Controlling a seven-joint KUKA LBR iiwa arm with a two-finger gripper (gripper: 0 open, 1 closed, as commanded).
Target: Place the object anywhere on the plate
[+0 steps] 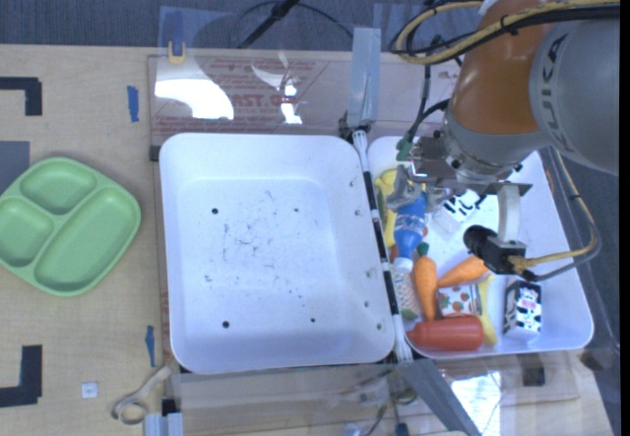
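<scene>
A: What is hard to make out here?

B: The hand (411,190) sits low over the back of the right bin (566,257), under the grey and orange arm (512,60). Its tips are lost among the toys, so I cannot tell whether it is released or clenched, or whether anything is caught in it. The arm also covers the far corner of that bin.

A: And the plate?

B: The plate (64,225) is pale green with 3 compartments, 2 small ones at the back and 1 long one at the front right. It lies on the wooden counter (89,345), well left of both bins.

A: What do the bins hold?

B: The left bin (266,247) shows a scuffed white floor. The right bin holds a heap along its left wall: a blue and white bottle (409,227) just below the hand, an orange carrot (424,286), a second orange piece (463,271) beside it, a red sausage-like piece (445,334) at the front, a small printed carton (457,301), and a black and white cow-patterned box (527,309) to the right.
</scene>
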